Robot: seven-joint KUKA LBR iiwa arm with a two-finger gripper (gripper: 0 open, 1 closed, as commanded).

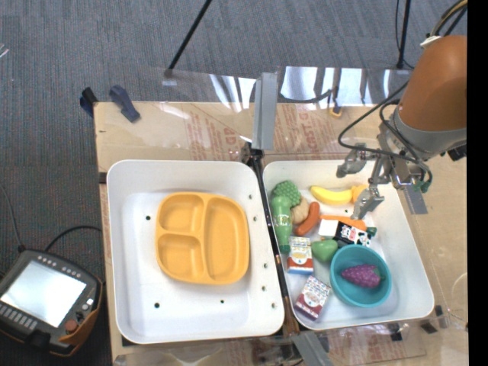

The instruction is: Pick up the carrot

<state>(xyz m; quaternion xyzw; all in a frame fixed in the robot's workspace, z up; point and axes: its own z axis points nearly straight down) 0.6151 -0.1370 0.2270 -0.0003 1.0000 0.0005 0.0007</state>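
The right bin [415, 258] holds a crowd of toy food. A thin orange piece that looks like the carrot [335, 219] lies flat in the middle of that bin, against the top edge of a black and white carton [352, 232]. My gripper [363, 183] hangs above the bin's upper right part, just right of the yellow banana [331, 195] and a little above the carrot. Its fingers [371, 201] stand open with nothing between them. A small orange bit [357, 192] shows at the banana's right end, partly hidden by the gripper.
A red sausage [309, 218], green broccoli [285, 193], a green vegetable [324, 249] and two small cartons [300, 255] crowd the right bin's left half. A teal bowl [345, 290] holds purple grapes [360, 275]. The left bin [126, 197] holds a yellow divided plate [203, 237].
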